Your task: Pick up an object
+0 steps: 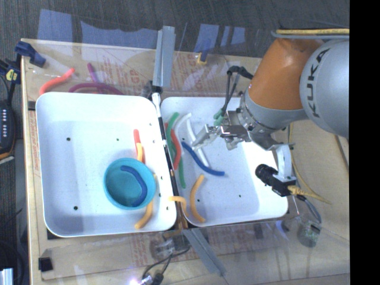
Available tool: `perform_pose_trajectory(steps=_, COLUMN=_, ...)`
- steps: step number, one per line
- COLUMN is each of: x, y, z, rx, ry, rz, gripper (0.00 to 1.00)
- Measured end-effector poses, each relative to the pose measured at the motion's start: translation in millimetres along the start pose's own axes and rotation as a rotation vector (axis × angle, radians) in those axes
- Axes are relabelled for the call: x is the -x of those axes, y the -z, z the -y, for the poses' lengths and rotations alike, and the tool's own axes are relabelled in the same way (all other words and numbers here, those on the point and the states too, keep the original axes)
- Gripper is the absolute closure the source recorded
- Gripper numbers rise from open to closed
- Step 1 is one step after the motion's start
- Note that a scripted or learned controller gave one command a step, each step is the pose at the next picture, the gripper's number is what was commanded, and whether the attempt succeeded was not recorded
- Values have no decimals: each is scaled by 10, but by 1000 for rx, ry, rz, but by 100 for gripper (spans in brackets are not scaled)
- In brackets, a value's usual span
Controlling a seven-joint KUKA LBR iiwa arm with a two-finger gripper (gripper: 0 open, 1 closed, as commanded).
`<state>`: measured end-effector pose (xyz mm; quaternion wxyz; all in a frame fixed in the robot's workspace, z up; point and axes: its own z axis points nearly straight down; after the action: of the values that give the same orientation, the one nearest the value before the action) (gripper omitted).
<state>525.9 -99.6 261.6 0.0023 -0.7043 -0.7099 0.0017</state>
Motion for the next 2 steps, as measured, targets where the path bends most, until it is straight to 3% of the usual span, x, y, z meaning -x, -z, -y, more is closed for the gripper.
perform_pose_trajectory(steps=1, x=618, y=-1517, z=-193, rx=-1, ry=-54, rz=0, gripper=0)
perform_pose_trajectory(steps=2, x=527, y=-1666, z=60, rx=10, ry=-25, rz=3, gripper=0)
